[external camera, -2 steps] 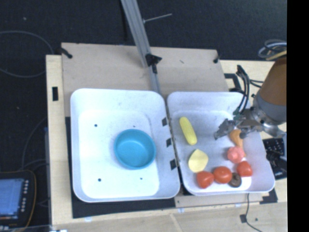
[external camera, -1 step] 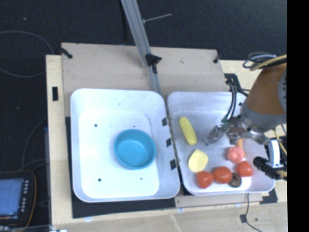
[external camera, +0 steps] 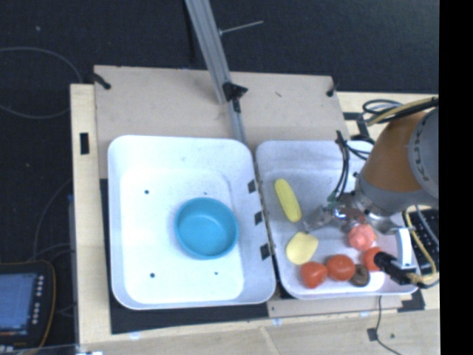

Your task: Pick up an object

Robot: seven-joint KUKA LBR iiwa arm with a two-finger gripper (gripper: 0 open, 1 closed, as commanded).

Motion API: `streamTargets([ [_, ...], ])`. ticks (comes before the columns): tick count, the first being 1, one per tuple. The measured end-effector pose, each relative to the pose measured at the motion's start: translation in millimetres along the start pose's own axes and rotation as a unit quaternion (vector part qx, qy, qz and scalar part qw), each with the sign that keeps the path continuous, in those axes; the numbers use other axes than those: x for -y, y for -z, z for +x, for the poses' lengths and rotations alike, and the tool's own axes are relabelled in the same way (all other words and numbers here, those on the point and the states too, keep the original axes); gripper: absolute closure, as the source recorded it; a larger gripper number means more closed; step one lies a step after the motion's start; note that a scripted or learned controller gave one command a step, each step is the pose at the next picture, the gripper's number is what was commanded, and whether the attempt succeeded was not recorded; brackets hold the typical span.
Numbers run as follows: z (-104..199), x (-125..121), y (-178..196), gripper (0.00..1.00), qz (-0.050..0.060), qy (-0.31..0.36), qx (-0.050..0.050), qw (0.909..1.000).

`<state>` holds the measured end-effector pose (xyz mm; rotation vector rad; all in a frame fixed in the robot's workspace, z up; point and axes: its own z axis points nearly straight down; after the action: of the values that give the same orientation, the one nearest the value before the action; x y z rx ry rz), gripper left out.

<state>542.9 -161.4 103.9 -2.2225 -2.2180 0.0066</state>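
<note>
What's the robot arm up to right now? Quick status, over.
End effector low in right bin. Nothing visibly held. Yellow lemon just below it, corn alongside.

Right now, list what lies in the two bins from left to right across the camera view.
blue bowl → corn cob → yellow lemon-like fruit → small red tomato → larger red tomato → pink fruit

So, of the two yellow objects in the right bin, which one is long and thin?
The yellow corn cob, lying nearer the bin's far side. The other yellow piece, closer to the red tomatoes, is rounded.
</note>
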Motion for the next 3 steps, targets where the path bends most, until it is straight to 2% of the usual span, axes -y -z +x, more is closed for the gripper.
streamTargets([
  [1, -0.5, -2.4, 16.0, 1.0, -0.005, -0.003, -0.001, 1.0],
  [2, 2.5, 5.3, 69.2, 1.0, -0.005, -0.001, -0.001, 1.0],
  [3, 10.6, -1.0, 130.0, 1.0, -0.007, 0.005, -0.001, 1.0],
])
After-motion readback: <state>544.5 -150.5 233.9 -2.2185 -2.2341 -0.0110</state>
